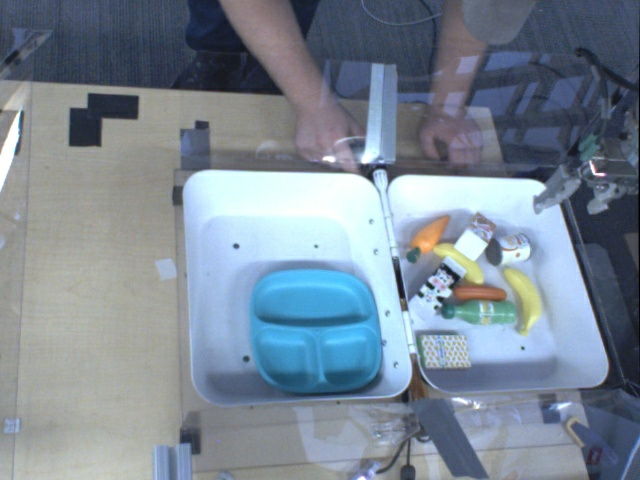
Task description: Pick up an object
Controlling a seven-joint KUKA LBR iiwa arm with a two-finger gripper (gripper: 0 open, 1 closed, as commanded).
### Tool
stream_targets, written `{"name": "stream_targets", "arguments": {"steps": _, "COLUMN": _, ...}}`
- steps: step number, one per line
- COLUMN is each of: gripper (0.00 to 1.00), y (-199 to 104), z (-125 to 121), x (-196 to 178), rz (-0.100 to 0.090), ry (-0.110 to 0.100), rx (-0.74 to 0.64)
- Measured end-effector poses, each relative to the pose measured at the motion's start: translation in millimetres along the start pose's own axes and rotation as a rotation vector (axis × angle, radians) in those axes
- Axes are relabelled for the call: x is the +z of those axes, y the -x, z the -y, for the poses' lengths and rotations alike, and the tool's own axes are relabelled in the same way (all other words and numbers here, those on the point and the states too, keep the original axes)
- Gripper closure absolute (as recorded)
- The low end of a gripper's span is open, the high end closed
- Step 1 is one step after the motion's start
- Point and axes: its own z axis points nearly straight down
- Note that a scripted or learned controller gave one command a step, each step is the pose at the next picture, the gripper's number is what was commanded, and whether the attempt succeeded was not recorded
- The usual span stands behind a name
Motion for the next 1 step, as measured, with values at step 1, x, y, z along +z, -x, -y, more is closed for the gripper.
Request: {"name": "stream_targets", "arguments": {"steps": 1, "gripper": 0.0, "y": 6.0, "z": -6.7, "x": 189.2, "rz": 0.0, "ry": 0.002, "rx": -0.007}}
